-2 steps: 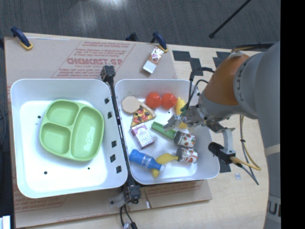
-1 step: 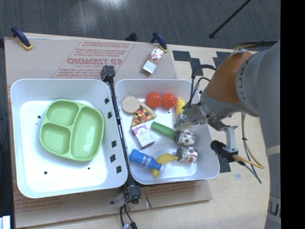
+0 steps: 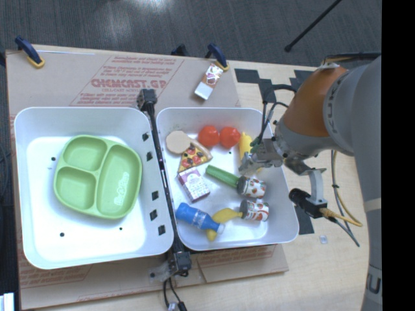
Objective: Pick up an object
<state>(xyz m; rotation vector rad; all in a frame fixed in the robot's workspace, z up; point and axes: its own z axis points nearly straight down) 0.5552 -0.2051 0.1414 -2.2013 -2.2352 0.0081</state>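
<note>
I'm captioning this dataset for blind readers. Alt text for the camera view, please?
The robot arm's end effector reaches into the right bin among toy foods, just above a green marker. The left bin holds a green divided plate.

Right bin (image 3: 275,233) crowded with toys, green plate (image 3: 97,176) mid left bin (image 3: 26,173)

One fixed camera looks down at a slant from above the bench (image 3: 214,70), far enough to take in both white bins (image 3: 39,128) side by side.
</note>
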